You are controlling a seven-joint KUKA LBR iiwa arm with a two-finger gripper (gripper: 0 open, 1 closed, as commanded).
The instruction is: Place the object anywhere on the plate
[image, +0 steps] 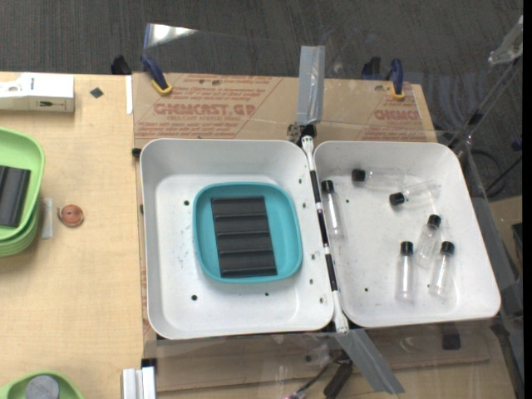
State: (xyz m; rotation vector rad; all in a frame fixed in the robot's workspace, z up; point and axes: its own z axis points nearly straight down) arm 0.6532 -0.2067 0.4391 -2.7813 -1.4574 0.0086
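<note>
2 shallow white bins sit side by side on the tabletop, the left bin and the right bin, their inner walls touching along the middle. In the left bin lies a teal plate, roughly centred, and on it rests a black ribbed block with 4 raised bars running left to right. The right bin holds 6 clear vials with black caps, all lying down, kept from the plate by the 2 bin walls. 1 vial lies just beside the bin's left wall, cap toward the far side. 2 more lie in the far part: one nearer the far wall and one just right of it, both with caps pointing left. A 4th vial sits tilted near the middle right. The last 2, the left one and the right one, lie close together in the near part, caps toward the far side. A brown cardboard sheet lies under the bins' far edge. At the left edge of the tabletop are stacked green dishes and a small reddish disc. The gripper's state cannot be told here.
</note>
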